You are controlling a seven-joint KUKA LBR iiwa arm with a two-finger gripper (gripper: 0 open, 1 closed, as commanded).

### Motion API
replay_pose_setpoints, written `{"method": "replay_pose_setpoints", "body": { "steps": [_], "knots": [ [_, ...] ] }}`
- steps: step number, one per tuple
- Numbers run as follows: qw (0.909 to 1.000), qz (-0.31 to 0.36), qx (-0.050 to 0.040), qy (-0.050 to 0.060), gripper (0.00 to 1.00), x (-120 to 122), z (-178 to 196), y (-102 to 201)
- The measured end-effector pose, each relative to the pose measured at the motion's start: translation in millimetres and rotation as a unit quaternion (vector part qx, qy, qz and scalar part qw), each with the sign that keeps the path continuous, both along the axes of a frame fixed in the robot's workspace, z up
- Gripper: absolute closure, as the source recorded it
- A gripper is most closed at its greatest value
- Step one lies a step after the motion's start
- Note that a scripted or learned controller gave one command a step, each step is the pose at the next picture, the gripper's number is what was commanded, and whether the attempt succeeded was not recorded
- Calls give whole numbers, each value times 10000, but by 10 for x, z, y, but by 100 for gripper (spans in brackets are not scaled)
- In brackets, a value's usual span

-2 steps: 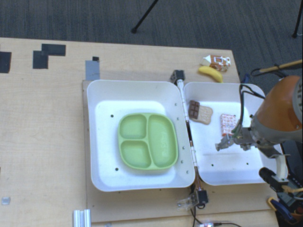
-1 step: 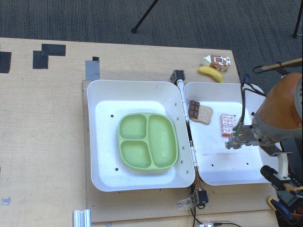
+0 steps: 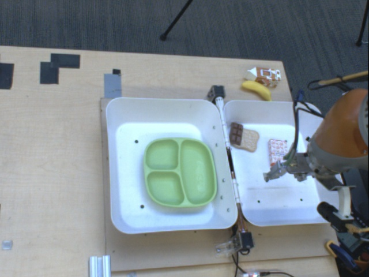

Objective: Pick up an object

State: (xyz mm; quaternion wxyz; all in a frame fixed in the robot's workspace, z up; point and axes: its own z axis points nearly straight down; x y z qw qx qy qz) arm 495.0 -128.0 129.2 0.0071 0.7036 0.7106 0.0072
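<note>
You are looking down at a slant on a light wooden surface (image 3: 52,154) that carries two shallow white bins side by side.

The left bin (image 3: 124,154) holds a pale green divided plate (image 3: 180,172) with three compartments. The plate lies flat near the middle of the bin, a little toward its right wall.

The right bin (image 3: 271,209) holds two small things in its upper half. A brown and tan item (image 3: 243,137) that looks like a slice of toast with a dark patch lies near the bin's upper left corner, close to the wall between the bins. To its right, apart from it, lies a small flat packet with red and white print (image 3: 277,149).

Your arm (image 3: 343,137) comes in from the right, grey with a broad orange band. Its tool (image 3: 275,173) sits low over the right bin, just below the red and white packet and near its lower edge. Whether the tool is released or clenched cannot be told at this size, and nothing can be seen grasped in it.

Outside the bins, on the surface beyond the right bin's far edge, lie a yellow banana (image 3: 256,89) and, just behind it, a small white and orange packet (image 3: 265,74). Dark patches mark the surface at the upper left (image 3: 57,67). Beyond the surface is a dark grey floor (image 3: 115,10).
</note>
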Motion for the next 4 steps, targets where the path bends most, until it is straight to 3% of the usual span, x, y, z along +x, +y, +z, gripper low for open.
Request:
{"method": "replay_pose_setpoints", "body": {
  "steps": [1,2,3,4],
  "knots": [
    [10000,-37,-10,70,0,-67,-428,188],
    [10000,-27,-11,39,100,-43,-314,190],
    [10000,-28,-11,40,0,-44,-314,190],
    [10000,-15,-9,24,100,-29,-209,196]
  ]
}}
